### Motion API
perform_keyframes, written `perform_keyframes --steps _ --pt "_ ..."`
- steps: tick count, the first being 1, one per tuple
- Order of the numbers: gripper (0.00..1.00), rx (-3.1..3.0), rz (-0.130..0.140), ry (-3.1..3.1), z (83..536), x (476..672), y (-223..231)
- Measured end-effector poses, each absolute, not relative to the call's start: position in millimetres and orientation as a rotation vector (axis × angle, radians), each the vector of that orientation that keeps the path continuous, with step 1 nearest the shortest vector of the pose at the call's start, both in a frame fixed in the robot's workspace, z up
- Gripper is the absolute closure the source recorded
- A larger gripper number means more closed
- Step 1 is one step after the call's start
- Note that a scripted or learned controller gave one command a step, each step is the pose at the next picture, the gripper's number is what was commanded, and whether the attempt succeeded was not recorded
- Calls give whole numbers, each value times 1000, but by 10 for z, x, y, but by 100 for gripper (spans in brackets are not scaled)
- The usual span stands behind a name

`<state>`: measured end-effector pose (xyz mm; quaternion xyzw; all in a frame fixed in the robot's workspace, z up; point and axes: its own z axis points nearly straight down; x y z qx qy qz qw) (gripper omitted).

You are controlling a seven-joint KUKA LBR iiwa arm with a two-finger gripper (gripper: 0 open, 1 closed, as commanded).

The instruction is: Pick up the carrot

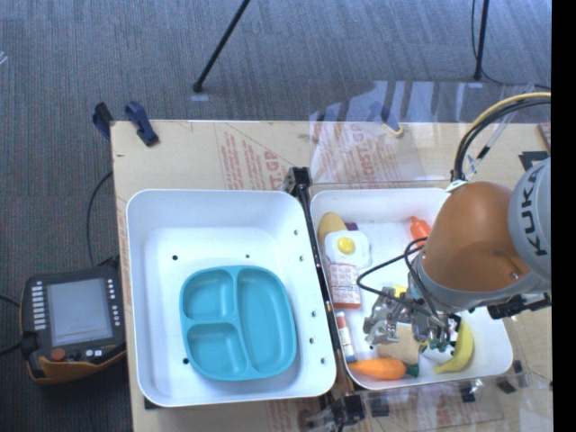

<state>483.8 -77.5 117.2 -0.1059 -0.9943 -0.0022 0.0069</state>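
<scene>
Hovering low in the right bin (468, 196), gripper (402, 324) just above the carrot (378, 368). Carrot flat by the bin's near wall, long axis left-right, green tip toward the banana (457, 349). Directly toward the camera from the gripper, close but apart. Open or closed — cannot tell amid the clutter. Probably a short drop forward needed.

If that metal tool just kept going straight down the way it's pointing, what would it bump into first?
Probably the carrot, which lies just below the tool in the right bin, though depth is hard to judge from this slanted view.
</scene>
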Motion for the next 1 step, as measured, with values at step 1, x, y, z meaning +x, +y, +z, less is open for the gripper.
perform_keyframes --steps 1 --pt "100 -323 -8 -3107 1229 4849 -771"
